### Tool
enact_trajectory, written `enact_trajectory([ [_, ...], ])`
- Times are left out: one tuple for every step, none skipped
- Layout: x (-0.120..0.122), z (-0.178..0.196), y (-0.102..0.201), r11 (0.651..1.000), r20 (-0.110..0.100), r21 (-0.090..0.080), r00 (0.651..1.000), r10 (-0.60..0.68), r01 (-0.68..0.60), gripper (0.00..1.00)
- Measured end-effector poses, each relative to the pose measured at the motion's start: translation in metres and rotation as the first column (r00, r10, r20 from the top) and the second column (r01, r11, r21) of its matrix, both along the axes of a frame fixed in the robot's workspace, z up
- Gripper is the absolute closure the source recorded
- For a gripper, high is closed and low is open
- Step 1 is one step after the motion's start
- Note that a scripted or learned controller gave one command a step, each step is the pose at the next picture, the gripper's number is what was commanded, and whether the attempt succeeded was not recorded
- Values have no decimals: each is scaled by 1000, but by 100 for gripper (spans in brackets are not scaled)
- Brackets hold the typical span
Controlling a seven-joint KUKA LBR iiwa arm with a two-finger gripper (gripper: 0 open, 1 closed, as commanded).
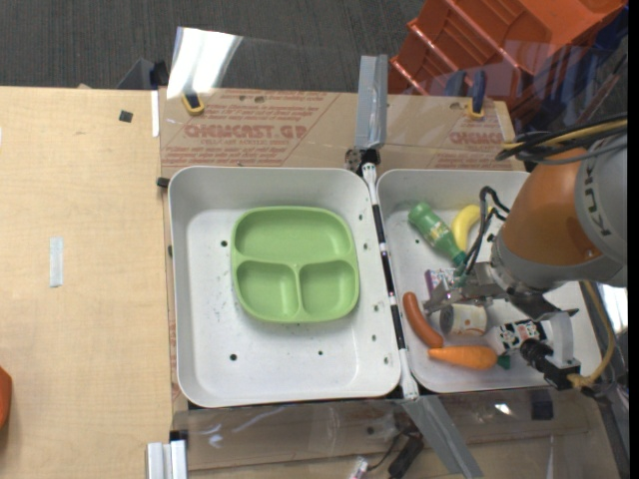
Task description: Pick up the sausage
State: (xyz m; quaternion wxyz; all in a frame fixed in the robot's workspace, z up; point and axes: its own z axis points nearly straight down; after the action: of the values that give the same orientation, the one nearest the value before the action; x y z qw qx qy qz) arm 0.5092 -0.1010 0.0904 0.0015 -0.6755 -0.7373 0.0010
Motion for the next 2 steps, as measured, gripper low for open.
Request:
enact_trajectory([
  [0,0,0,1000,0,0,1000,0,0,0],
  [-32,1,-85,1000,2,0,1000,-16,16,0],
])
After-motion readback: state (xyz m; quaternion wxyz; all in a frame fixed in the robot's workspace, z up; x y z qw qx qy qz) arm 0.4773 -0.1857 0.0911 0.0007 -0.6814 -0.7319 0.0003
